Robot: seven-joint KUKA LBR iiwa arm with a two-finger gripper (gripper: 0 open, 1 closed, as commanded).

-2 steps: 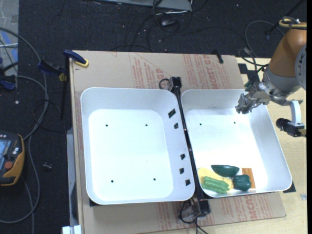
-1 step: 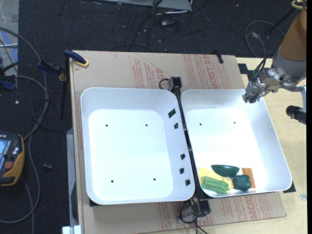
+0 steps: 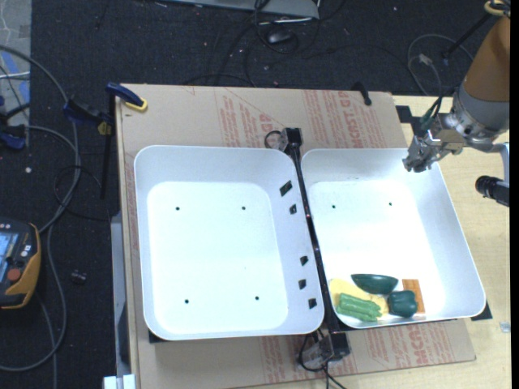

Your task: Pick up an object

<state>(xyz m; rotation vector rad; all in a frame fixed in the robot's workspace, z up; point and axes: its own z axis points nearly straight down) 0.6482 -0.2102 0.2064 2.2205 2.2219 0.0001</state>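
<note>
The left bin [image 3: 215,241] lies far across from the gripper [image 3: 418,162], beyond the black divider [image 3: 304,225] that joins the two bins; it holds nothing to lift, so it plays no part yet. The right bin [image 3: 389,233] sits directly beneath the gripper, which hangs over that bin's far right corner; whether it is spread or pressed together I cannot tell, as it is small and dark against the rim. The pickable things cluster well away from the gripper, toward the near edge of that same bin: a light green ridged piece [image 3: 358,306], a dark green bowl-like object [image 3: 375,282], a teal lump [image 3: 403,303] and a yellow flat piece [image 3: 345,288], all touching or overlapping, with an orange card [image 3: 413,286] just behind them; nothing is grasped, so I judge the task barely begun. The approach, descent, grasp and lift are all left; the crowding may hinder a clean pinch, and the bin's sloping wall stands close beside the pile.
</note>
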